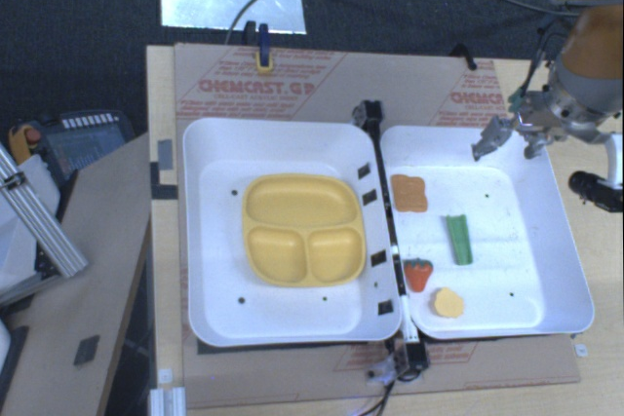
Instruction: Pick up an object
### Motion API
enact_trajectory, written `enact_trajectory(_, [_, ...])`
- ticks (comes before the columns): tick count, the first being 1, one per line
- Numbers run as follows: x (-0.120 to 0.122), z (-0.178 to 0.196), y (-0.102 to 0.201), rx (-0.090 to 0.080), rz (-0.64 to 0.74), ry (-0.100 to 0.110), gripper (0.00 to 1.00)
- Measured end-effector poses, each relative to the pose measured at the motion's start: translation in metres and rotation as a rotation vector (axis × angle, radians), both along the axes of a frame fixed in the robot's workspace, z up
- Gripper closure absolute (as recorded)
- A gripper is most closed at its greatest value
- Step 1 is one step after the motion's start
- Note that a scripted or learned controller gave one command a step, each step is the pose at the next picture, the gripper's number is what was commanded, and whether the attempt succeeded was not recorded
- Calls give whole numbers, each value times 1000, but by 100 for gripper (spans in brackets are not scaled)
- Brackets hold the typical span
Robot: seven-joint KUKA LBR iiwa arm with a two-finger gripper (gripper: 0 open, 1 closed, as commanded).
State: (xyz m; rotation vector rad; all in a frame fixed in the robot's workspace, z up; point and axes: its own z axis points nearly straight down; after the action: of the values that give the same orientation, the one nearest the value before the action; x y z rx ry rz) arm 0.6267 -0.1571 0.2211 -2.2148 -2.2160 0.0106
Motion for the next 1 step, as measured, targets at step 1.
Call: enact_trajectory(1, [2,9,1,-2,2,-12,0])
